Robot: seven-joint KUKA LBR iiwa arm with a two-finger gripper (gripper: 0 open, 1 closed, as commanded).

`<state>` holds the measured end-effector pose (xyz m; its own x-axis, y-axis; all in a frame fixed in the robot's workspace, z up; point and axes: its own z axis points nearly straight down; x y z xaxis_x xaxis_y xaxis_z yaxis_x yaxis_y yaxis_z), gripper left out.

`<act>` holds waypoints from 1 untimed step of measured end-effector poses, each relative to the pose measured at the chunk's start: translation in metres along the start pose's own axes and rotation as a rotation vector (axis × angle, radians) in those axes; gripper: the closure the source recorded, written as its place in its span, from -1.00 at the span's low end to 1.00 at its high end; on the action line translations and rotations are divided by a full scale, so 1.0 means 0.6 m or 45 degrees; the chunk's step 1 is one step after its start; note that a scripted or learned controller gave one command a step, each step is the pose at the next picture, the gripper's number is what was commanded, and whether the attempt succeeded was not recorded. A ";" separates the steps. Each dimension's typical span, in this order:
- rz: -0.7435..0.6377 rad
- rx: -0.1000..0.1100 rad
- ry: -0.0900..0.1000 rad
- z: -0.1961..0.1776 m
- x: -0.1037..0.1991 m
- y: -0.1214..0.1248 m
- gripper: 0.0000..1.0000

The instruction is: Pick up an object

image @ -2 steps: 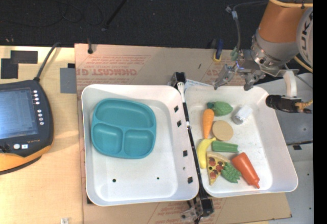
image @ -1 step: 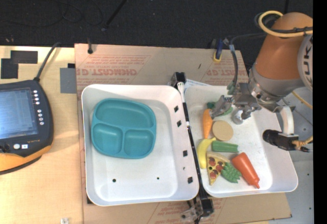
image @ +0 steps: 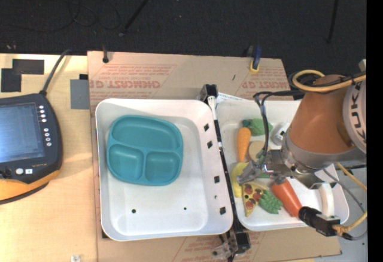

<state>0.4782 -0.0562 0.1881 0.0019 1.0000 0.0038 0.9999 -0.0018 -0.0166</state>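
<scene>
**Arm reaches in from the right, wrist bent low**

The grey KUKA arm with the orange band (image: 320, 120) enters from the right side of the camera view. Its wide orange section points down and to the left. Under it sits the grey metal wrist (image: 299, 162), and from there the dark two-finger gripper (image: 251, 172) stretches to the left, low and almost flat. Its small fingertips are too dark and too small to judge their state.
</scene>
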 end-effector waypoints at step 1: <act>-0.010 -0.044 -0.004 -0.286 0.059 0.074 -1.00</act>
<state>0.5256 -0.0216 0.3588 -0.0056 1.0000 0.0005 0.9998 0.0056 0.0178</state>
